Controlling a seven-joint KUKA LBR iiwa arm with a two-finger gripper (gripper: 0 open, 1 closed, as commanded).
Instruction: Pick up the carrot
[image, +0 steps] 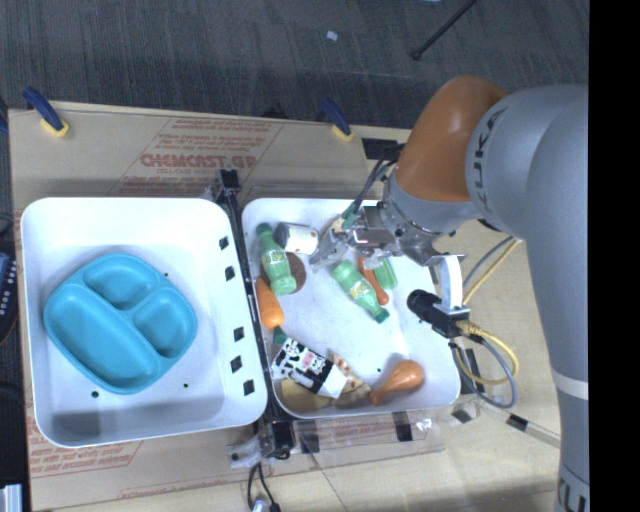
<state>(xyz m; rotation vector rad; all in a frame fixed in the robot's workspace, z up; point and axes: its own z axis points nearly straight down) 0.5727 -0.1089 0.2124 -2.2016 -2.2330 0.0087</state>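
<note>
Camera view: carrot (268, 303) lies left of jaws (350, 245), apart.

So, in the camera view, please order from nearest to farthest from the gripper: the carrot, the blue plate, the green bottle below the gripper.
Measured from the gripper:
1. Green bottle, just below it in the right bin.
2. Carrot, at that bin's left wall.
3. Blue plate, in the left bin.

A single fixed camera looks down from above at a slant, near enough that the bench (200, 150) spans most of the frame. The two white bins sit side by side, left bin (40, 330) and right bin (330, 330), while the arm (540, 200) fills the right side.
</note>
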